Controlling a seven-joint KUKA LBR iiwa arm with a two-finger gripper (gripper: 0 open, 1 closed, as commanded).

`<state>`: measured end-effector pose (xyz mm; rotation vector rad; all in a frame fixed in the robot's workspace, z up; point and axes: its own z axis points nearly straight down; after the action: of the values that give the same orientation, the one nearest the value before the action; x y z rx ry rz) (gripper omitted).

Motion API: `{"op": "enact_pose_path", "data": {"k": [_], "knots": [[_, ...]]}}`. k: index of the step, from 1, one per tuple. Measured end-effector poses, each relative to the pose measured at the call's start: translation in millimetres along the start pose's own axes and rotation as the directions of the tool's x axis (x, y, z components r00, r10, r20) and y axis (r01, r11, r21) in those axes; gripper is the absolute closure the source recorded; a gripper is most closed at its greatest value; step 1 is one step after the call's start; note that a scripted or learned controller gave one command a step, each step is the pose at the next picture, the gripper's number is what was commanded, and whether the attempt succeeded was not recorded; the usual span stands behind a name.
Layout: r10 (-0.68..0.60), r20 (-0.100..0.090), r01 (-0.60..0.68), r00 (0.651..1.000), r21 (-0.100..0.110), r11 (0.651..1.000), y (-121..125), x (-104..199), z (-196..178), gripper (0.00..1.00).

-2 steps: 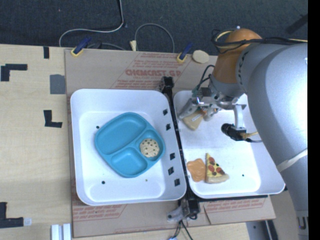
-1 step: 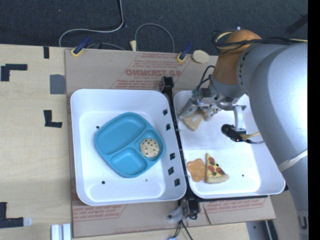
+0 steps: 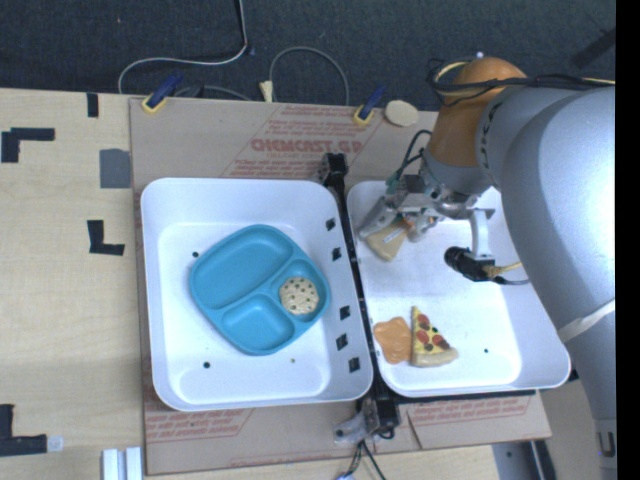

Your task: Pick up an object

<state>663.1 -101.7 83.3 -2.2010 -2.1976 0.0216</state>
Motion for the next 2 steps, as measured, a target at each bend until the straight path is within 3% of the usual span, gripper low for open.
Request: {"op": "enact_pose_path", "data": {"k": [1, 2], "knots": [[0.0, -0.002, 0.0, 1.0, 0.0, 1.0, 0.4, -6.1, 0.0, 0.0], [0.002, 0.01, -0.002, 1.0, -0.003, 1.0, -0.1, -2.1, -0.2, 0.0]]}}
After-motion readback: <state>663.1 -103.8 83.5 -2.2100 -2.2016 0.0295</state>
